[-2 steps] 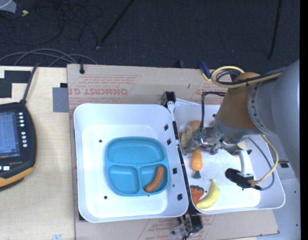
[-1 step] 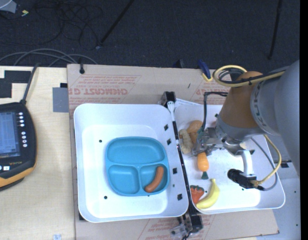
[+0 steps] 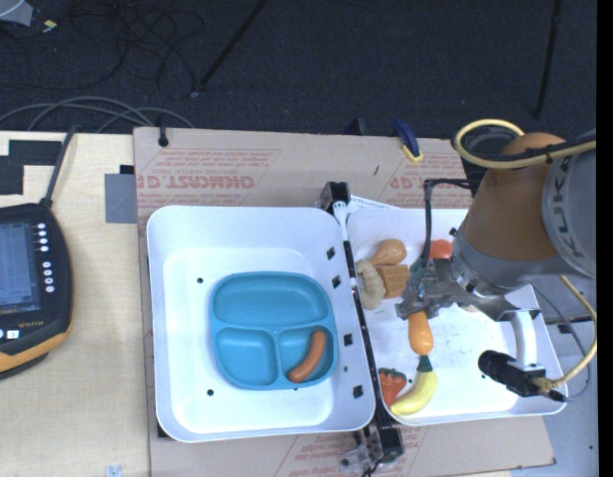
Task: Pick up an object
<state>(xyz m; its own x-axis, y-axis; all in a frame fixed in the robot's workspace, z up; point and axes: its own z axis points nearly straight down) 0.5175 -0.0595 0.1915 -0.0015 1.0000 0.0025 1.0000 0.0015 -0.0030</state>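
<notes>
Now the grey arm with the orange band (image 3: pixel 520 202) reaches over the right white bin (image 3: pixel 465 405). Its gripper (image 3: pixel 422 301) hangs low, just above a small orange toy carrot (image 3: pixel 420 335), and I cannot tell how it is set. A yellow toy banana (image 3: pixel 415 394) lies near the bin's front edge, beside a red toy (image 3: pixel 390 381). Two tan bread-like toys (image 3: pixel 385 266) sit to the gripper's left. The left white bin (image 3: pixel 177 256) holds a blue divided plate (image 3: pixel 256 311) with a brown toy sausage (image 3: pixel 308 356) on it.
</notes>
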